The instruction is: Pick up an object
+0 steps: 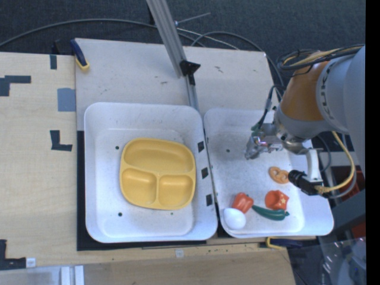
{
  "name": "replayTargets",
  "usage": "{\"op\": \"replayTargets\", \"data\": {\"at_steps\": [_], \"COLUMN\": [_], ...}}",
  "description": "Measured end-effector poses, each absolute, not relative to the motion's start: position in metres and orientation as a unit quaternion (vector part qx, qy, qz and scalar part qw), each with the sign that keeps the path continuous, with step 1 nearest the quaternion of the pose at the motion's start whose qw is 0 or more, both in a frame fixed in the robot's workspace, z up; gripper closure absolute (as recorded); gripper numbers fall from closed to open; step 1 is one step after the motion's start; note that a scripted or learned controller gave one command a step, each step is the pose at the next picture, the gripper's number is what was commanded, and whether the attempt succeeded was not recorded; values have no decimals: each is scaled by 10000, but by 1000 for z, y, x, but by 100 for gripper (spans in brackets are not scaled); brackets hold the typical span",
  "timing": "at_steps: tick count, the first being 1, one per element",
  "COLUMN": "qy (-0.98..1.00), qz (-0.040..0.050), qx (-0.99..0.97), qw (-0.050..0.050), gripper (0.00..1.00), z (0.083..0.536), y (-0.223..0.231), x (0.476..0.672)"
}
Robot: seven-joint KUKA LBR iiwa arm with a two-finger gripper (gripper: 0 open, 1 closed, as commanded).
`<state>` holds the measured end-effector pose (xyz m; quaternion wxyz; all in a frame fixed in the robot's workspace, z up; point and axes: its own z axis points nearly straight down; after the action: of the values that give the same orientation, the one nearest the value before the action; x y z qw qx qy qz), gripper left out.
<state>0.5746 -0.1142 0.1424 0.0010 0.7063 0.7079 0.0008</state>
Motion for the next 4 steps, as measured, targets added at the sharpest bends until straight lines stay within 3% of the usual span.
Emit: {"op": "replayTargets", "data": {"at_steps": [2, 3, 4], "qy": [7078, 7096, 7099], "qz": [9, 7, -4], "qx": [7065, 7046, 7043], "qw": [15, -7, -13], "gripper": [100, 100, 100], "z": [243, 248, 243], "y": [-117, -63, -2], "x": [573, 575, 561]}}
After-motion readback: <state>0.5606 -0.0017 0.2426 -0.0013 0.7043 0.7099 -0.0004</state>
